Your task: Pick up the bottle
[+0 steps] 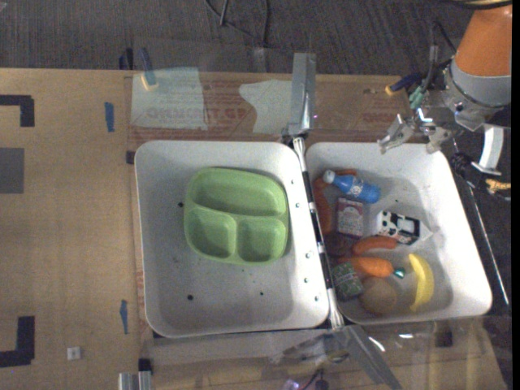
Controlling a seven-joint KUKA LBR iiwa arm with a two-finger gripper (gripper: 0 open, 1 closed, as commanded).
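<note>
While the arm (485,47) hangs over the far right corner of the bench, its gripper (416,134) sits above the far rim of the right bin (465,242), with two thin metal fingers (392,140) splayed apart and nothing between them, so the jaws stand wide. Well apart from the gripper, the bottle (352,186) lies on its side in the far left part of the right bin, blue with a white cap pointing left, resting across an orange packet (323,205). Just near of the bottle is a small red box (350,217), and to its right a black and white carton (398,227). Nearer again lie two carrots (375,254), one beside the other, then a dark green packet (348,281), a brown round potato (379,296) and a yellow banana (422,281) against the near right side. A green divided plate (237,214) sits in the left bin (162,242), in its far half. Between the two bins runs a metal rail (312,218). Blue tape marks (109,116) dot the brown bench (65,218) to the left
</note>
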